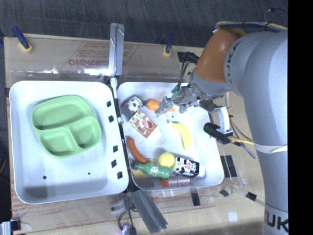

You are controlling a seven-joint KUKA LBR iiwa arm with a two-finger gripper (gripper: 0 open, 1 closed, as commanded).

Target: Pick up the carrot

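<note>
Carrot [153, 104] sits near the far wall of the right bin [210, 151], just beside the gripper [166, 106], which hovers at its right; whether the claw is released or clenched cannot be told. Going left to right: the left bin [29, 180] holds a green divided tray [66, 125] with bare floor around it. In the right bin, a round tin [133, 104] and printed carton [143, 124] crowd the carrot's near-left side. A sausage [136, 151], green bottle [151, 170], lemon [167, 159], banana [183, 134] and cow-print box [186, 167] lie toward the near edge.
</note>
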